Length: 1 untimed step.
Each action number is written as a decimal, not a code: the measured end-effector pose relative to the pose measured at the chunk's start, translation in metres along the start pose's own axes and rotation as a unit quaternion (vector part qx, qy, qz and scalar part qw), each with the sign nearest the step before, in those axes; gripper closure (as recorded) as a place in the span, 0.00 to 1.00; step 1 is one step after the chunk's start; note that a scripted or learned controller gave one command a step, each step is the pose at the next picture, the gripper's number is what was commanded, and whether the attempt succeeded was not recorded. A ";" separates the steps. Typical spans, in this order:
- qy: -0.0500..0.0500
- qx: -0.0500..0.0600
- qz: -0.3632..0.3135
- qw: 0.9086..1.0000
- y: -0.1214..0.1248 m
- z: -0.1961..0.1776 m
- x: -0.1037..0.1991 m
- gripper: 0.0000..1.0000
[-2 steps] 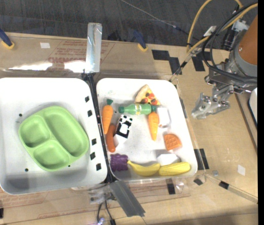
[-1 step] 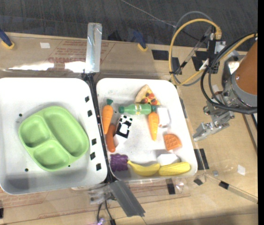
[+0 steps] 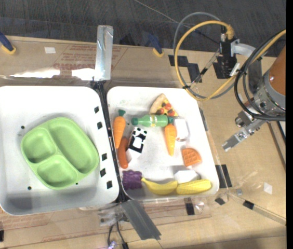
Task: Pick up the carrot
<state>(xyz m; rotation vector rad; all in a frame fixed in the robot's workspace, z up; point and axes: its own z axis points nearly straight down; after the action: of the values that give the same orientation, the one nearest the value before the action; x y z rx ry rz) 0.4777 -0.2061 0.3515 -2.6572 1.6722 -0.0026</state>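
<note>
Two orange carrots lie in the right bin [image 3: 204,139]. One carrot [image 3: 119,130] rests along the bin's left wall, its green top pointing to the far side. The other carrot [image 3: 170,138] lies near the middle, just under a green bottle [image 3: 151,120]. My gripper [image 3: 242,131] hangs outside the bin, over the bench to the right of its right wall, well away from both carrots. Nothing shows in its grasp.
The right bin also holds a pizza slice [image 3: 162,105], a black-and-white cube [image 3: 137,139], a waffle [image 3: 191,156], a banana [image 3: 157,185], corn [image 3: 194,187] and purple grapes [image 3: 132,178]. A green divided plate [image 3: 58,152] sits in the left bin [image 3: 1,108]. Yellow cables [image 3: 188,51] loop at the back right.
</note>
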 end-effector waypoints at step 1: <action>0.000 0.000 -0.115 0.993 -0.021 -0.046 0.006 1.00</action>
<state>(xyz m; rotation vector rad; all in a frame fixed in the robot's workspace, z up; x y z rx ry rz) 0.4990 -0.2020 0.3974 -2.8327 1.3550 -0.0032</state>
